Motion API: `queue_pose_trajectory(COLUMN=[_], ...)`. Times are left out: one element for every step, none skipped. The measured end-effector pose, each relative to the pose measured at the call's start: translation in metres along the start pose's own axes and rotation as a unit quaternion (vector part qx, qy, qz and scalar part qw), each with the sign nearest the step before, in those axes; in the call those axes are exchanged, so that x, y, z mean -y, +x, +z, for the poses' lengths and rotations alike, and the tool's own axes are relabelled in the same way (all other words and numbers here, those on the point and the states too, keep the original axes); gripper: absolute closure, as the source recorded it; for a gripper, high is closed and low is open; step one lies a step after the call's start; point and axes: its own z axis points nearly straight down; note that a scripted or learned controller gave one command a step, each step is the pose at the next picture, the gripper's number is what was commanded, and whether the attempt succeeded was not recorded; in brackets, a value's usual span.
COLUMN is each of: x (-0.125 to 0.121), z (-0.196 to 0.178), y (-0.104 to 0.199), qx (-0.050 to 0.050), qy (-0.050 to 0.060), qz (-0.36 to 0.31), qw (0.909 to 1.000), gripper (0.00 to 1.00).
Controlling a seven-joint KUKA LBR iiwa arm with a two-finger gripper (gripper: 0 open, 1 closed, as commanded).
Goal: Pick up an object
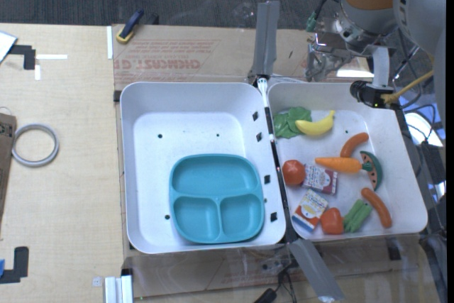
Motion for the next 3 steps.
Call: queue_pose_trajectory(x=[0.016, 0.015, 0.056], z=[-0.063, -0.071, -0.072], y=[0.069, 0.068, 0.087], qx=[0.000, 0.002, 0.000], qy=[-0.002, -0.001, -0.001], qz=[-0.061, -0.062, -0.247], qw=[0.9981, 0.9981, 0.9690], gripper=[1.00, 1.00, 1.00])
